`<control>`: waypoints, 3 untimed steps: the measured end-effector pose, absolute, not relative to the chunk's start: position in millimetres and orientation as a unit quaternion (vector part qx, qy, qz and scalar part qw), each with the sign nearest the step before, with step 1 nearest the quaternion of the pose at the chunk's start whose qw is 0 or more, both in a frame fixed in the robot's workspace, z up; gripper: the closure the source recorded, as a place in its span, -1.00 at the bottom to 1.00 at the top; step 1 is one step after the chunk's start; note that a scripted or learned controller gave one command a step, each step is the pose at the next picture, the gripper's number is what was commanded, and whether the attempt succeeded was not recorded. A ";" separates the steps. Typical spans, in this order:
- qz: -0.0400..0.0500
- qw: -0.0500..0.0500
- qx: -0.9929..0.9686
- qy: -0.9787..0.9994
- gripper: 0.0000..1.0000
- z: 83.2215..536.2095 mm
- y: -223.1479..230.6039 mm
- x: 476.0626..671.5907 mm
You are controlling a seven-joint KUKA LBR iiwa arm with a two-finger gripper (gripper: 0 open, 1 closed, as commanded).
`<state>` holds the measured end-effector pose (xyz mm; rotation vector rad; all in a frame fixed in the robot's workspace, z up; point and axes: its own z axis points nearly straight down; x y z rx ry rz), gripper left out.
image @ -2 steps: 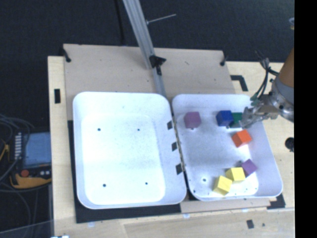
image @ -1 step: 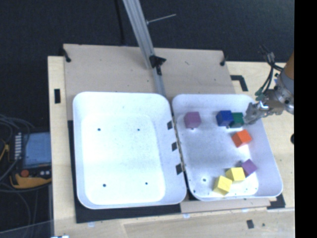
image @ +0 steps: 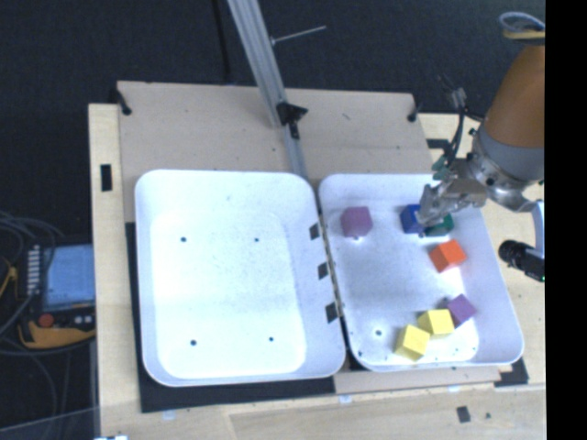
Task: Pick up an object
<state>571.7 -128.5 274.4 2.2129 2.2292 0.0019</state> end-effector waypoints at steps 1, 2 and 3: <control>0.000 -0.001 0.704 0.710 1.00 270.4 -68.1 578.3; 0.001 0.000 0.704 0.710 1.00 268.4 -16.6 584.8; 0.000 -0.001 0.704 0.710 1.00 263.3 38.2 573.8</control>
